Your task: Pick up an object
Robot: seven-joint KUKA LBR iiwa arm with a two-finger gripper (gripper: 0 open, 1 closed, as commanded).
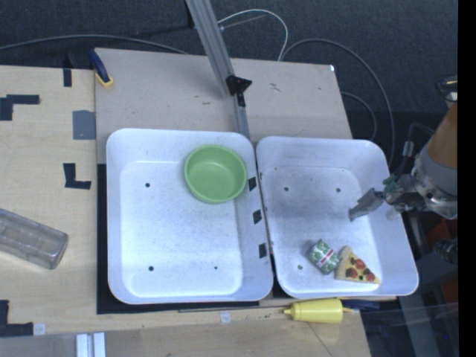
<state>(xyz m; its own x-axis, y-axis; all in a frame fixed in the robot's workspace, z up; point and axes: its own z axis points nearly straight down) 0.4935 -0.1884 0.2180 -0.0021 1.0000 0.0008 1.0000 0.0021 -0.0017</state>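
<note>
No object is lifted yet: the hand [370, 201] hangs over the right bin [297, 158] near its right wall, and whether its fingers are apart or together cannot be told. The 2 nearest candidates, a small green-and-white packet [322, 256] and a toy pizza slice [355, 267], lie touching on the bin floor just below the hand. Approach, grasp and lift all remain, in my judgement.

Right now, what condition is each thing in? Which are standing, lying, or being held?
Green bowl: upright, in the left bin.
Small green packet: lying in the right bin, not held.
Toy pizza slice: lying flat beside the packet.
Gripper: over the right bin, holding nothing.
Yellow bottle: lying on its side outside the bins.
</note>
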